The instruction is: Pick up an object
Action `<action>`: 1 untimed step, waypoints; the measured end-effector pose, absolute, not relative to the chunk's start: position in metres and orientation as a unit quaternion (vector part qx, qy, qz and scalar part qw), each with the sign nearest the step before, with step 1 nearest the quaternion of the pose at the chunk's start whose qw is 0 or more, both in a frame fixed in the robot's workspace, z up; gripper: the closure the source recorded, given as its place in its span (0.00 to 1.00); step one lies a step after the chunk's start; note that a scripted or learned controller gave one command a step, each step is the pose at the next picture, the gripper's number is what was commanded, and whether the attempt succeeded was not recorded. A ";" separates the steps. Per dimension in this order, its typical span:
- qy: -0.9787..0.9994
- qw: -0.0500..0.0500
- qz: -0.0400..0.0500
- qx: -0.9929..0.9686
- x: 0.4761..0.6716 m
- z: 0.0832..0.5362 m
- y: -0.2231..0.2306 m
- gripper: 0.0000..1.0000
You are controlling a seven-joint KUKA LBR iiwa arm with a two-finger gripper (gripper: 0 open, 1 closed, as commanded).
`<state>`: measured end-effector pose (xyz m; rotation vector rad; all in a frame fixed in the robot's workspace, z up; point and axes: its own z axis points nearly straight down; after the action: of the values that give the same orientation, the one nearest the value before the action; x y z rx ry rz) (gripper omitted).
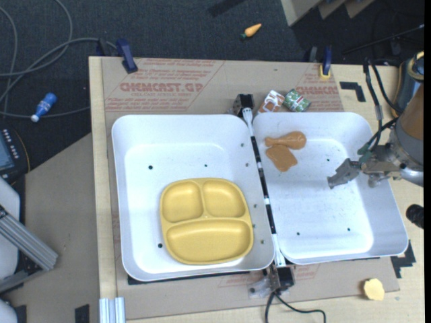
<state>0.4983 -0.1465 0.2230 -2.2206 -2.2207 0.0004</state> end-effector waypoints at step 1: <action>-0.709 0.003 0.001 -0.705 0.539 0.163 -0.109 0.00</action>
<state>0.5385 -0.1094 0.1628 -2.2112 -2.2225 0.0028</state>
